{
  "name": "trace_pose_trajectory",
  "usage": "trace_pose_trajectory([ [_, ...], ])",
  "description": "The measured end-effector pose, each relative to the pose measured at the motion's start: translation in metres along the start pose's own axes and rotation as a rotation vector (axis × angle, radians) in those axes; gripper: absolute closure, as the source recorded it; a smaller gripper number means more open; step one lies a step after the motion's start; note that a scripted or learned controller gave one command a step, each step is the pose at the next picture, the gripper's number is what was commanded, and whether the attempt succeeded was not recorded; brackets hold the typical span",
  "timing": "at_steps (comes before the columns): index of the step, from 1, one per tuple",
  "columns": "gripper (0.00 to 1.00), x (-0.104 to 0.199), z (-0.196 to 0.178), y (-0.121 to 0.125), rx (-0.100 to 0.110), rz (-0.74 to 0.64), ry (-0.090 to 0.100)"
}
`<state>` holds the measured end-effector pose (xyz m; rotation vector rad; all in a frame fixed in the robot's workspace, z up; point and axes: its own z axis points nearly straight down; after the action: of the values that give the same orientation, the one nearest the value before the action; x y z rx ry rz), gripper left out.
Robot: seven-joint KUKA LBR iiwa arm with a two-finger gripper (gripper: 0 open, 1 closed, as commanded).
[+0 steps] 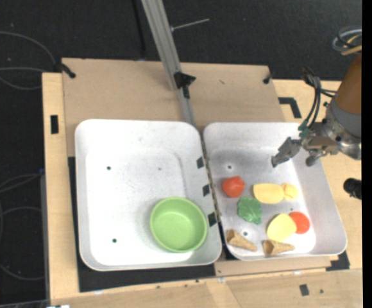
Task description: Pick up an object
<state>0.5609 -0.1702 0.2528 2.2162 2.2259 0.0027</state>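
The gripper (295, 151) hangs over the right bin (250, 136), near its right edge toward the far corner, with bare white floor beneath it. One dark finger (282, 155) slants down to the left and another shows near the wrist; they look spread, with nothing between them.

The step in hand looks like the approach, with no object taken yet. The choices all lie toward the bin's near edge: a tomato (233, 186), a yellow piece (269, 193), a green piece (249, 210), a lemon (280, 227), and two cones (240, 240) against the near wall.

The next move calls for travel toward the near edge, then a descent. The tomato stands most apart; the rest crowd together.

The left bin (128, 146) holds a green bowl (178, 224) near its near right corner.
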Motion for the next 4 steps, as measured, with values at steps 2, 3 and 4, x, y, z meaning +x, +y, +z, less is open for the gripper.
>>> trace_pose_trajectory([
  [2,0.00,-0.006,0.062,-0.003,0.007,0.005,-0.003],
  [3,0.00,-0.005,0.105,-0.002,0.005,0.006,-0.003],
  [4,0.00,-0.007,0.154,-0.002,0.003,0.006,-0.004],
])
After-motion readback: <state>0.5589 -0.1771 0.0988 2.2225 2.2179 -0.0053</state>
